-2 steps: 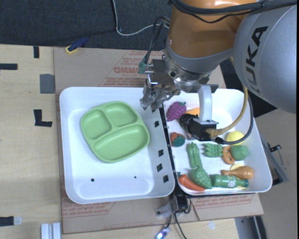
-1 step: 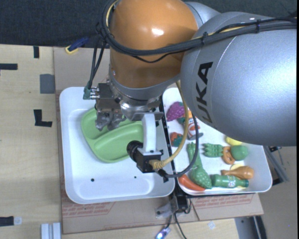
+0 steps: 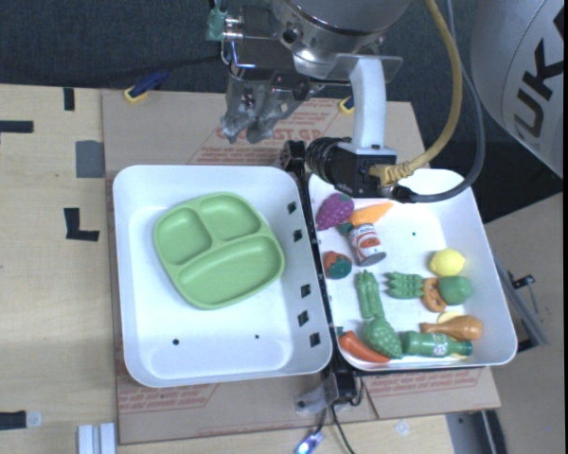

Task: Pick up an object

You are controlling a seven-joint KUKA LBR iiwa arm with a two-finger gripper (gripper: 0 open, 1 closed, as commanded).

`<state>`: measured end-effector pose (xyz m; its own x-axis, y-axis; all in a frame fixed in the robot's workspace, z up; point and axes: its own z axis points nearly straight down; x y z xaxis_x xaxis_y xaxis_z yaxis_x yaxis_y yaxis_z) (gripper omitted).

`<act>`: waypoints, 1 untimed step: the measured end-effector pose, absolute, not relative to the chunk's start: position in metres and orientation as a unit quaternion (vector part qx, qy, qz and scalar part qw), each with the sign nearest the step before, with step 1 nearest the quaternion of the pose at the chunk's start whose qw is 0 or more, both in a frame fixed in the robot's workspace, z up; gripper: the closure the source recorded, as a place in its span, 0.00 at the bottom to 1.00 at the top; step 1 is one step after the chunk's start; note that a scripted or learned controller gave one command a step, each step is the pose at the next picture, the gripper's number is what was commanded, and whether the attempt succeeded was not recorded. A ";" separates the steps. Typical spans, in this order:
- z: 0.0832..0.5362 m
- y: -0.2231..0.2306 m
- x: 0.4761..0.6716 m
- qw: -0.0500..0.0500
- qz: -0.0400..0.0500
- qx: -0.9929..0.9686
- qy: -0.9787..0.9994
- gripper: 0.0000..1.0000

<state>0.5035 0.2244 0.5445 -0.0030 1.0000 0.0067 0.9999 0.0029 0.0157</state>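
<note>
Probably light, stiff, slick: small white-labelled red plastic can (image 3: 366, 242), centre-right; grab its sides. Gripper (image 3: 249, 121) top-centre, jaw state unclear.

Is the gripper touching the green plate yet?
Apart. The camera view shows the gripper over the bench beyond the left bin's far rim, with bare white bin floor between it and the green plate.
</note>
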 end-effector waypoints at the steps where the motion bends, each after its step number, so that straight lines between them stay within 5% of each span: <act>1: 0.544 0.225 0.503 0.000 -0.001 0.706 0.709 1.00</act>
<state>0.5027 0.2255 0.5443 -0.0043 1.0000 -0.0019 1.0000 0.0043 -0.0022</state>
